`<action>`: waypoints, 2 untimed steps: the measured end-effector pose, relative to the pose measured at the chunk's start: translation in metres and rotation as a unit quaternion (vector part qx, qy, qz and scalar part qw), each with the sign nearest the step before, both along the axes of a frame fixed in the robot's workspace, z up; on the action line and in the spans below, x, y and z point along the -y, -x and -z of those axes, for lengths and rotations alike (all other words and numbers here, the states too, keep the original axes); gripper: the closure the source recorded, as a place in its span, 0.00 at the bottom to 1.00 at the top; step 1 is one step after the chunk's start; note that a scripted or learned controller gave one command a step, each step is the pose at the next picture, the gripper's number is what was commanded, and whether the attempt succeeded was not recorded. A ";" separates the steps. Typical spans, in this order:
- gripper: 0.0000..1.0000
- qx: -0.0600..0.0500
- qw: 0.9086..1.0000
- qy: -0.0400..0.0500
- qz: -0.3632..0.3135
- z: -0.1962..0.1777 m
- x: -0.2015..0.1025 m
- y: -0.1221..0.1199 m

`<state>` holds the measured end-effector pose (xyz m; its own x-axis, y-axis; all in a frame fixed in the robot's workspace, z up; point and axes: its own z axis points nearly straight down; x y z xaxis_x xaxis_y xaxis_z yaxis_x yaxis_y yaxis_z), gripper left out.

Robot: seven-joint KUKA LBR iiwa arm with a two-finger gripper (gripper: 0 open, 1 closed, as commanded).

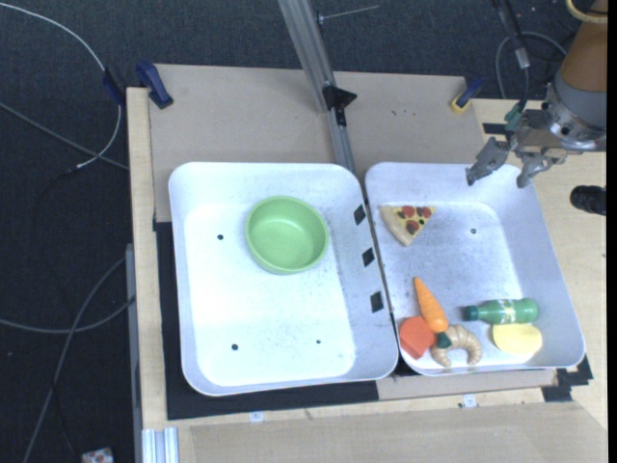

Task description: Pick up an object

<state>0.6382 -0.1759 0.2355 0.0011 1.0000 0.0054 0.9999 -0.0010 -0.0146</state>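
A: Where's the pincer [507, 169]?
B: Above the right bin's [540, 249] far edge, fingers spread, holding nothing.
A: What to take?
B: The pizza slice [406, 221], near that bin's far left corner. Probably light, stiff, flat; I'd pinch across its crust edge

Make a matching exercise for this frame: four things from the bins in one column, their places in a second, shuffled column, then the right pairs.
Things:
1. green bowl
2. pizza slice
3. green bottle
4. gripper

Places:
A. above the right bin's far right corner
B. left bin, far half
C. right bin, near right, lying on its side
D. right bin, far left part

Pairs: 1-B, 2-D, 3-C, 4-A
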 end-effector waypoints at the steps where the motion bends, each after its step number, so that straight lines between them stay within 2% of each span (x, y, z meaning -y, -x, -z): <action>1: 0.00 0.000 1.000 0.000 -0.001 0.044 -0.005 -0.004; 2: 0.00 0.000 1.000 0.000 0.000 0.095 -0.002 0.007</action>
